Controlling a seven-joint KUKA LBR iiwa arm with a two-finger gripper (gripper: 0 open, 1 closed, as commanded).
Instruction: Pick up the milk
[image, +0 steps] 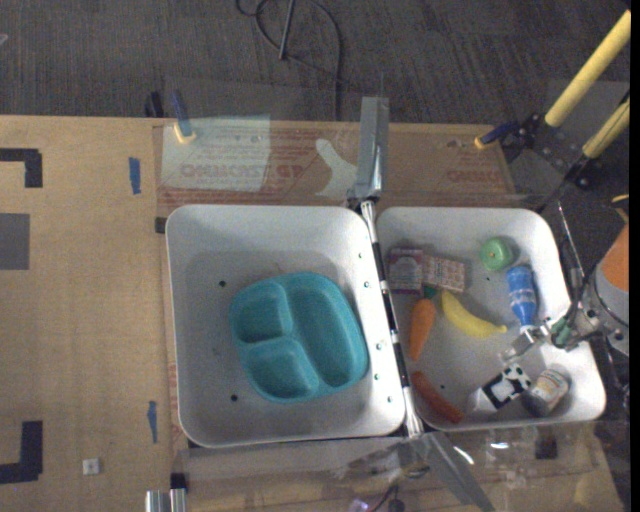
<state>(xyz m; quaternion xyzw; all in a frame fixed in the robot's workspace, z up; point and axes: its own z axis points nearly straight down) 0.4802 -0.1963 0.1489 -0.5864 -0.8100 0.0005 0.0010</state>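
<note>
You have two white bins (190, 240), one teal divided tray (298, 337) and one milk carton (510, 384). You also have one banana (470, 317), one carrot (422, 327), one blue bottle (521, 294) and one green round thing (496, 252).

Two white bins, one arm reaching in from the right.

The left white bin (190, 300) holds a teal divided plastic tray (297, 337). In the right white bin (560, 240), the metal gripper (535, 338) hovers just above a black-and-white cow-patterned milk carton (507, 385), beside a yellow banana (470, 317), an orange carrot (421, 327) and a blue bottle (521, 293).
</note>
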